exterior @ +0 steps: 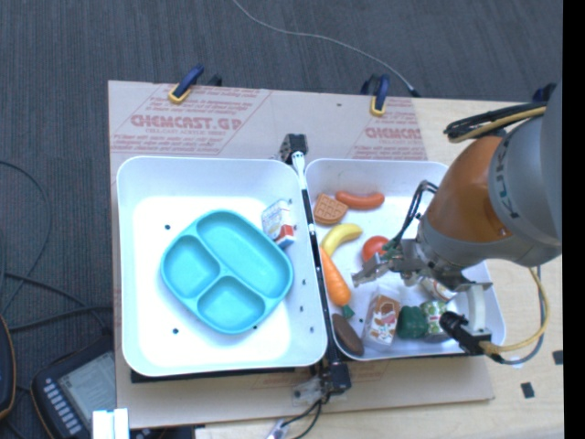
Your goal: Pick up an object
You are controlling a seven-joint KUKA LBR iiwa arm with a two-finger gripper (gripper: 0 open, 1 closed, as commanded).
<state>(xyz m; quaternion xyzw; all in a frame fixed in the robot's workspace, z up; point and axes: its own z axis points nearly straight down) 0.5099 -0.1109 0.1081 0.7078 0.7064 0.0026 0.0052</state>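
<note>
low over the right bin (475, 332) hangs the gripper (395, 265), at the end of the grey arm (512, 190) with its orange band, reaching in from the right. whether it is wide or narrow i cannot tell, for the metal parts blur together against the white floor, and nothing is plainly caught in it. it sits just beside the red tomato (375, 248), which lies close on its left, perhaps touching.

the right bin holds the toys: a sausage (360, 198) near the far wall, a brown waffle-like piece (329, 209) beside it, a yellow banana (340, 237) below those, an orange carrot (335, 280) along the left wall, a dark oval piece (347, 335) at the near corner, a small printed packet (383, 319) and a green piece (419, 323) beside it.

the left bin (146, 245) bears a blue divided plate (227, 270), with a small carton (279, 221) standing just beyond its far right rim.
</note>
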